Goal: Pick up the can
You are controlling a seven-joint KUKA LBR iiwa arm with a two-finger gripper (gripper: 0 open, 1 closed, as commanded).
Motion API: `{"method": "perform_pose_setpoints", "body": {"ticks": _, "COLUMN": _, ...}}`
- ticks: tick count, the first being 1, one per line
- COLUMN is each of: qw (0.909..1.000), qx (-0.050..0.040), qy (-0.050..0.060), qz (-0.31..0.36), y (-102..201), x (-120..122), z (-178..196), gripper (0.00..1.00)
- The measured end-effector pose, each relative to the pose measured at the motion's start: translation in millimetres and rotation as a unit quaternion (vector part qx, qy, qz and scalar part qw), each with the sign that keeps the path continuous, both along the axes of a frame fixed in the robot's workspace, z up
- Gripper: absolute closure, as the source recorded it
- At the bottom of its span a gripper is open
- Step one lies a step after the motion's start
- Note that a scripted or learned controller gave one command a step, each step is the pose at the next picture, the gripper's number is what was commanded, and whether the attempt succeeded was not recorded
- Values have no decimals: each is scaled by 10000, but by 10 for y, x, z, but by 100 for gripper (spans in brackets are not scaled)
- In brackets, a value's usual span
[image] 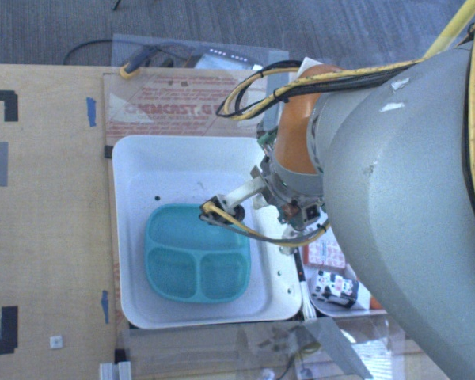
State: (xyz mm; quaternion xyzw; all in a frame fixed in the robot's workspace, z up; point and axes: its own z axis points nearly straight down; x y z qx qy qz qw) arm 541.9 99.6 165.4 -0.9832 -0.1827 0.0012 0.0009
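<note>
Arm (396, 180) fills right of frame. Gripper (299, 212) near ctr, over right rim of left bin (142, 153); open or shut, can't tell. Teal divided tray (198, 253) in left bin, lower part. Can: can't ID for sure. Black-white item (334, 288) lower right, in right bin (321, 309).

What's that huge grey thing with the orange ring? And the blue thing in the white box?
The grey thing is a robot arm, reaching in from the right. The camera looks down from above the bench, so the arm hides a lot. The white box is a shallow bin; the blue-green thing in it is a plastic tray with three sections. Beside it, under the arm, small packages peek out. The robot should pick up a can, but I can't tell whether it holds anything.
</note>
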Motion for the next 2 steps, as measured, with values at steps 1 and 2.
{"method": "perform_pose_setpoints", "body": {"ticks": 1, "qw": 9998, "qx": 130, "qy": -11, "qz": 144, "y": 126, "x": 851, "z": -747, "gripper": 0}}
{"method": "perform_pose_setpoints", "body": {"ticks": 2, "qw": 9997, "qx": 117, "qy": 61, "qz": 188, "y": 152, "x": 1044, "z": -790, "gripper": 0}}
